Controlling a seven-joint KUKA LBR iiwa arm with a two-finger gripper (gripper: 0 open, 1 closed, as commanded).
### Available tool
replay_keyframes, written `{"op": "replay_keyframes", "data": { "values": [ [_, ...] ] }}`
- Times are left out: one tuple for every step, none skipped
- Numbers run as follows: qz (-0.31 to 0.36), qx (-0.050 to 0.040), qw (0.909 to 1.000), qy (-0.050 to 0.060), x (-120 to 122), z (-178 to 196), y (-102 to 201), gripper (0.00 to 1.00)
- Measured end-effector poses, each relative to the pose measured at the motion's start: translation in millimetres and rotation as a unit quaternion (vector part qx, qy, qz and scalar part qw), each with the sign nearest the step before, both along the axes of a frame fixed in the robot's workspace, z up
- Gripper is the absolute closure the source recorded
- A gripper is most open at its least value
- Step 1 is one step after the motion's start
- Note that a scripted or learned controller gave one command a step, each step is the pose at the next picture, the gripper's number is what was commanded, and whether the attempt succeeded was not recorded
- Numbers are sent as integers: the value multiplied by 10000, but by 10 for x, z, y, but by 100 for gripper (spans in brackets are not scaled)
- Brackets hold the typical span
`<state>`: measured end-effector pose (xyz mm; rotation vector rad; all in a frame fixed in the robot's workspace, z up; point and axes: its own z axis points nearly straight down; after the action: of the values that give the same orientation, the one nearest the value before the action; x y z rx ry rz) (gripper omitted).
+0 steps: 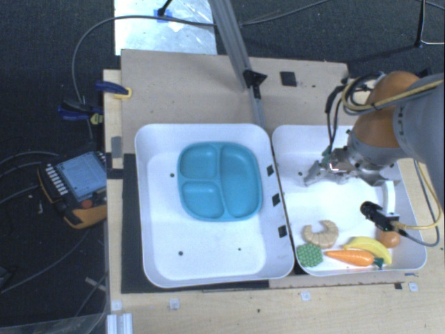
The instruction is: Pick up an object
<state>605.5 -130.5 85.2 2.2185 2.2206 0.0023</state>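
Observation:
My gripper (pixel 313 175) hangs over the upper left part of the right bin (pixel 299 141), pointing left, with bare white floor under it. Nothing shows held in it. Toy food lies along that bin's front edge, well below the gripper. It is a beige croissant (pixel 320 233), a green broccoli piece (pixel 310 255), an orange carrot (pixel 350 257), a yellow banana (pixel 369 245) and a small brown piece (pixel 390 240).
The left bin (pixel 156 256) holds a blue divided plate (pixel 220 181). A ridge where the two bins meet (pixel 276 186) runs just left of the gripper. A grey pole (pixel 233 37) slants across the back of the bench.

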Motion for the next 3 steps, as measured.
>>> {"op": "replay_keyframes", "data": {
  "values": [
    [0, -7, 10000, -32, 19, 130, -3, 100],
    [2, -2, 10000, -17, 10, 766, -43, 100],
    [16, -1, 10000, -11, 23, 1302, -44, 100]
  ]
}}
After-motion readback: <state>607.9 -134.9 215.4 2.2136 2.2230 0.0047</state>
